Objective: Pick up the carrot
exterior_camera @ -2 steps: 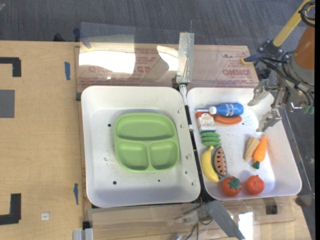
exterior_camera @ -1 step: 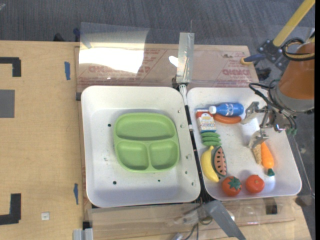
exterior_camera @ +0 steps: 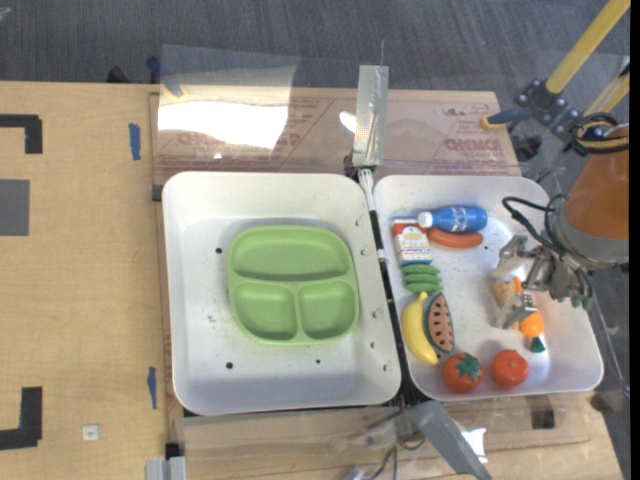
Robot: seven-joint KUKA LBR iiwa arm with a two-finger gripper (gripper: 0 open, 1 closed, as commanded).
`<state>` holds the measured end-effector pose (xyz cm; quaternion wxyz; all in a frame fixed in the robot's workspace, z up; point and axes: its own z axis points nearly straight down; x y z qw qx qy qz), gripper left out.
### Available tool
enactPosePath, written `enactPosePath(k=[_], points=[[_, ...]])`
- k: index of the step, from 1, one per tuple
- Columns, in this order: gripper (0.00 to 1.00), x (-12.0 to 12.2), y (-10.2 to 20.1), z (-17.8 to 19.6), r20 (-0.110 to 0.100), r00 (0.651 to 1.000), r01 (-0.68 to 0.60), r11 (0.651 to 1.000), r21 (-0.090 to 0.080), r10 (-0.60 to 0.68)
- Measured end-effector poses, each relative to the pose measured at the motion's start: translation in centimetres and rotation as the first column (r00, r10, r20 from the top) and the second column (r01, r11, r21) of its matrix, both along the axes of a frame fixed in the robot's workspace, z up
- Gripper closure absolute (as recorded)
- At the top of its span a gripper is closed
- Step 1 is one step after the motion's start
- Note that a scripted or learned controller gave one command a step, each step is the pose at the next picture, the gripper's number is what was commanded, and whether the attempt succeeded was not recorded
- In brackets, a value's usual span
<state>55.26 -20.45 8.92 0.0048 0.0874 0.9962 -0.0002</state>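
Carrot (exterior_camera: pixel 533 325): small orange piece with a green tip, lying near the right edge of the right bin (exterior_camera: pixel 588 363), toward its front right corner.
Gripper (exterior_camera: pixel 519 299): down in the right bin, just above and left of the carrot; its metal fingers look spread apart with nothing clamped between them — though glare on the metal makes this hard to read. The carrot appears to touch or sit just under the lower finger.
Neighbours: two tomatoes (exterior_camera: pixel 462 371) (exterior_camera: pixel 510 366) along the front edge, close to the carrot; watermelon slice (exterior_camera: pixel 438 325) and banana (exterior_camera: pixel 417 330) toward the bin's left edge; blue bottle (exterior_camera: pixel 454 218) and sausage (exterior_camera: pixel 456 238) at the back.
Left bin (exterior_camera: pixel 190 218): holds a green divided plate (exterior_camera: pixel 293 283), well apart from the work.
Risk, off-centre close: the carrot seems to lie beside the fingers rather than between them — closing from here could nudge it aside.
Risk, wall: the piece is close to the right rim, so a push could wedge it there, out of reach.
Risk, wrong catch: the nearer tomato could be bumped if the gripper shifts forward.
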Motion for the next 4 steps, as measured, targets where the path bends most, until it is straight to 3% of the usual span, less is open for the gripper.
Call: enactPosePath(k=[1,2,3,4], points=[[1.00,0.4,0.0,1.3,0.011,1.000,-0.002,1.000,-0.004,0.002],[1.00,1.7,7.9,6.8,0.003,0.994,-0.109,0.994,0.001,0.109],[0.00,1.5,7.6,6.5,-0.003,0.995,-0.105,0.995,0.001,0.105],[0.00,1.3,-1.0,0.4,-0.001,0.986,-0.164,0.986,-0.001,0.164]])
